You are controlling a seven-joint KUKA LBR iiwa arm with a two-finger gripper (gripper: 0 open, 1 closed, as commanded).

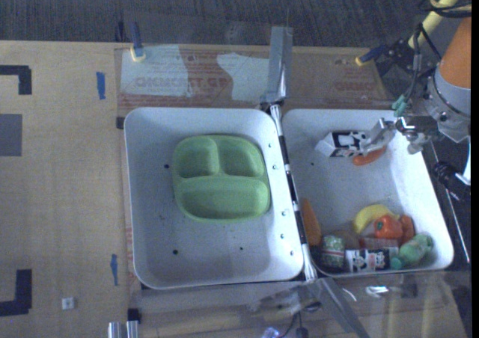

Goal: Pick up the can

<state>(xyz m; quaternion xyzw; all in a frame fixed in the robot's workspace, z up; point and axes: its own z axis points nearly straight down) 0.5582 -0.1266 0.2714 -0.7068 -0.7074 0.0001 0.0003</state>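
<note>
The gripper (397,136) hovers over the upper right part of the right bin (419,179). Its two fingers look spread, with nothing between them. It is near a small black-and-white carton (340,142) and an orange piece (368,157) lying just beside that carton. The can (334,249) is well apart from it, at the lower left of the same bin. I take it to be the short, round object with a greenish top and a pale label, though it is small and blurred, so this is a judgement. It seems to stand upright in a crowded row against the bin's lower wall. A carrot (310,220) lies at its upper left, and a second black-and-white carton (368,259) touches or nearly touches its right side. A banana (370,215) and an orange-red item (388,226) sit just above that carton. To do the reach well, the arm should travel toward the lower left of the frame and centre itself over the can's top. It should turn the fingers so that they drop into the freer gaps instead of onto the carton or the wall, then descend straight. The can's curved, probably smooth side may slip if gripped off-centre.
</note>
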